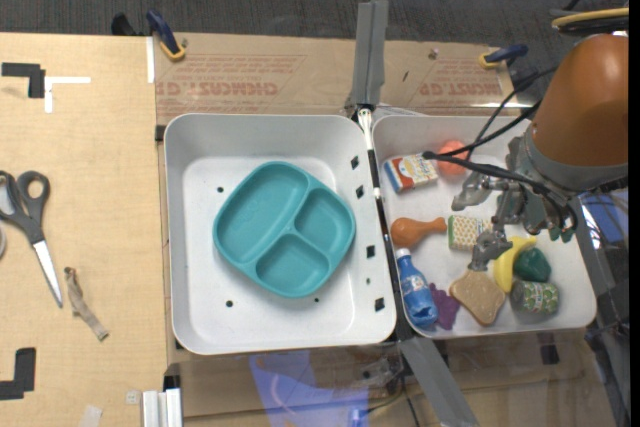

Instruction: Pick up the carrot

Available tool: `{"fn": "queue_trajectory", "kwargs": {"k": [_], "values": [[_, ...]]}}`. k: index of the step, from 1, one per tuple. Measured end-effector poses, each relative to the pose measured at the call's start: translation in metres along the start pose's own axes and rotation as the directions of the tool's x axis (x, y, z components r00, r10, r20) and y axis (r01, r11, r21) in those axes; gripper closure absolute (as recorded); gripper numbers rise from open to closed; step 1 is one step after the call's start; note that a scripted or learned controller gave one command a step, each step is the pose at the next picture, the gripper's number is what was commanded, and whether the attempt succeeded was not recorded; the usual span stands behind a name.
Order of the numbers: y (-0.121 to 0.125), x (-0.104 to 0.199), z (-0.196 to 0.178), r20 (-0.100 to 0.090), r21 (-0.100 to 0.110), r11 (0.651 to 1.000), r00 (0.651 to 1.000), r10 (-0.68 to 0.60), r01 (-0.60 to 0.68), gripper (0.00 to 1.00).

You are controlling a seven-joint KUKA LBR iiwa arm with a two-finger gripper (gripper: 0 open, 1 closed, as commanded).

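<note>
Seen from above at a slant, a pale wooden tabletop [90, 215] carries two shallow white plastic bins side by side. The left white bin [190, 315] holds a teal plastic plate with three compartments [285, 229], lying near its middle and turned at an angle. The right white bin [578, 313] is crowded with toy food. The carrot, a small orange plastic piece with a rounded end and a thin tan stem [415, 230], lies flat near the left wall of the right bin, its stem pointing right toward a pale speckled cracker-like square [464, 233] just beside it. Above the carrot sits a small white and red carton with blue edges [411, 172], and below it a blue and white plastic bottle [411, 283] lies along the bin wall, with a purple piece [444, 307] beside its lower end. A brown slice of toy bread [478, 296], a yellow curved fruit [504, 264], a dark green rounded piece [532, 265] and a speckled green lump [537, 299] fill the lower right corner. The grey arm with its orange band [590, 105] reaches in from the right, and its metal pincer [487, 249] hangs over the middle of the right bin, to the right of the carrot and apart from it; whether its fingers are spread or closed cannot be told, and nothing is seen between them. A pair of grey-handled scissors [30, 225] lies on the tabletop far to the left.
</note>
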State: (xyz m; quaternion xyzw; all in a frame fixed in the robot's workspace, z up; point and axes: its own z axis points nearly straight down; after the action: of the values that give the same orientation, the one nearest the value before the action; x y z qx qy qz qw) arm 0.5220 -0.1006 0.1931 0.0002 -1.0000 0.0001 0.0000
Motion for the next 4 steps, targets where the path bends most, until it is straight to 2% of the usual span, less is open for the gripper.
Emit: {"fn": "queue_trajectory", "kwargs": {"k": [1,2,3,4], "values": [[0.008,-0.008,0.1,0.003,0.001,0.949,0.949,-0.314,0.314,0.0],[-0.095,0.024,0.099,0.005,0.001,0.999,0.999,-0.035,0.035,0.0],[-0.094,0.023,0.089,0.007,0.001,0.999,0.999,-0.039,0.039,1.0],[-0.121,-0.019,-0.123,0.005,0.0,0.998,0.998,0.058,-0.058,1.0]]}}
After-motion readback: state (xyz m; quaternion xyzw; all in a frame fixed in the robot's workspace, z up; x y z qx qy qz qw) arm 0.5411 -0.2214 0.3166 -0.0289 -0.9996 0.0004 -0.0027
